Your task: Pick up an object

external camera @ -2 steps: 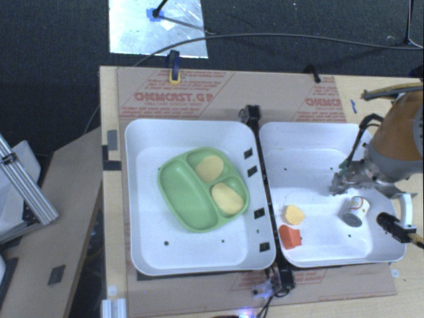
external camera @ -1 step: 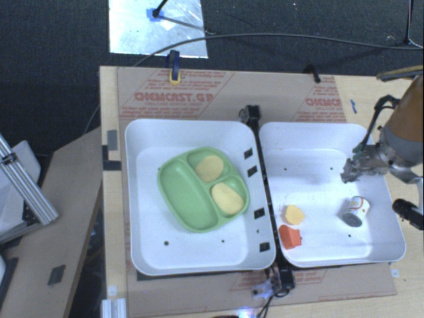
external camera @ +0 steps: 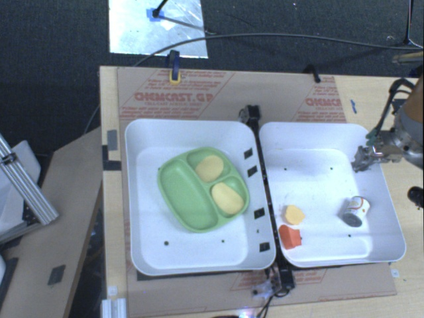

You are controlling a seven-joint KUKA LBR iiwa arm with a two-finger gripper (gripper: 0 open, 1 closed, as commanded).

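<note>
You had end effector [external camera: 366,155] at right bin's [external camera: 311,148] far right edge, finger state unreadable; cup [external camera: 354,211], yellow piece [external camera: 294,214], orange piece [external camera: 290,236] lay ungrasped; pick remained.

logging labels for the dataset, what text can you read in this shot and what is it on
"CHEMCAST GP": red print on the brown board under the bins, upper left.
The same red print, upper right on the board: partly covered, too blurred to read.
Cup in the right bin: markings too small to read.
</note>
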